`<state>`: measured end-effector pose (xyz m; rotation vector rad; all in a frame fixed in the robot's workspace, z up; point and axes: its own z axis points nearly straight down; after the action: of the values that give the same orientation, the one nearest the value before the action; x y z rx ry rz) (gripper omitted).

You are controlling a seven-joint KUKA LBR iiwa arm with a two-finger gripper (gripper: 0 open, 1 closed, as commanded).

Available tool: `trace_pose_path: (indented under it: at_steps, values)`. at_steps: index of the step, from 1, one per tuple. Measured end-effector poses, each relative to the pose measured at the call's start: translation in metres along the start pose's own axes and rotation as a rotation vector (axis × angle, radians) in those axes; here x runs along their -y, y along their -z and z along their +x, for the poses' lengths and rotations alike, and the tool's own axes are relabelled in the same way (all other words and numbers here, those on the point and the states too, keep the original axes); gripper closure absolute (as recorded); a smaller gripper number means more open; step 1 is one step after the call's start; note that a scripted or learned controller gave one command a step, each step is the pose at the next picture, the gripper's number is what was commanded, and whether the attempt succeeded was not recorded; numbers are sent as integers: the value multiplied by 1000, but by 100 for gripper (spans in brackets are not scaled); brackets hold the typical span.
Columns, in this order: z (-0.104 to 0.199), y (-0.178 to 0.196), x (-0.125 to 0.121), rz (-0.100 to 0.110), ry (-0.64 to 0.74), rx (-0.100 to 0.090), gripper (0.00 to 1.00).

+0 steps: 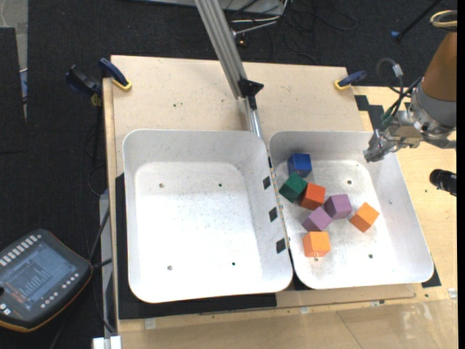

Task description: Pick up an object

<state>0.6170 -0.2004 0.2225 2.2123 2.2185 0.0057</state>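
I see 2 bins side by side on the bench (182, 93): the left bin (145, 151) and the right bin (407, 253), their inner rims touching. 7 blocks (320, 209) sit clustered in the right bin, toward its left half. The gripper (375, 151) hangs over that bin's far right rim.

Arm (436, 86) showing an orange-tan band over a rounded grey wrist section. Dark cables looping out from the wrist's left side, one ending in a small pale connector. Gripper (375, 153) appearing as a compact grey-metal block with short dull fingers, details blurring.
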Motion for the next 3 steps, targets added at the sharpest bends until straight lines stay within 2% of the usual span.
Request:
trace_pose_path:
  at_steps: [1,2,3]
  values:
    - [0,25,-2,3,0,-1,100]
    - [57,29,0,8,5,-5,100]
    - [114,16,-7,9,5,-5,100]
